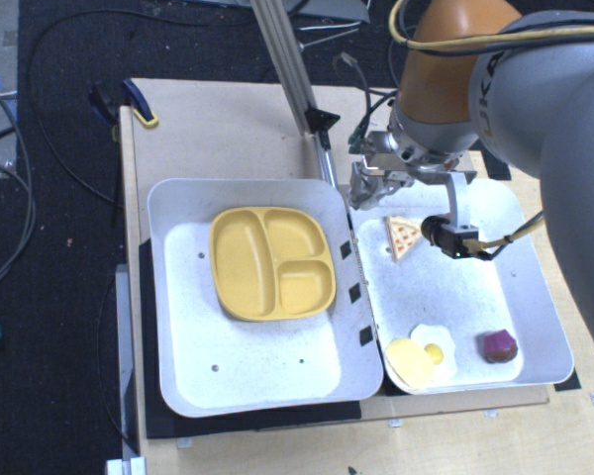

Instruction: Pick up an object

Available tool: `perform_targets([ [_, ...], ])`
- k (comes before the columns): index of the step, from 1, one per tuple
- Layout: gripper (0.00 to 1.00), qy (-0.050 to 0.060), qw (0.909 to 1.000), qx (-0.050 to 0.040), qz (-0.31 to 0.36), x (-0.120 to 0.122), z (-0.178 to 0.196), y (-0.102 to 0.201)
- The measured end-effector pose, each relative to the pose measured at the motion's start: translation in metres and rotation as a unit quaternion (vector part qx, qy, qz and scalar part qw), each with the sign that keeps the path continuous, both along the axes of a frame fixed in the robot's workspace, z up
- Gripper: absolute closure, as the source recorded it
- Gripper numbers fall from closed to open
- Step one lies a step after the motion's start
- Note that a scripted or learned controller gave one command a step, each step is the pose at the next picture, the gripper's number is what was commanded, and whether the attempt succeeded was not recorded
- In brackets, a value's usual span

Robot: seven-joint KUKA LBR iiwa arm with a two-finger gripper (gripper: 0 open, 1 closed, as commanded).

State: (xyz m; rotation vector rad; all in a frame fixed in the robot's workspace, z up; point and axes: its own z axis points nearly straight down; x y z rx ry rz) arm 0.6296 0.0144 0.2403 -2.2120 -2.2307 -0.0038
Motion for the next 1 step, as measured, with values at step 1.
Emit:
perform_targets([
  [1,1.0,0.0,1.0,-0.0002,0.0,0.0078,-0.0033,0.0641],
])
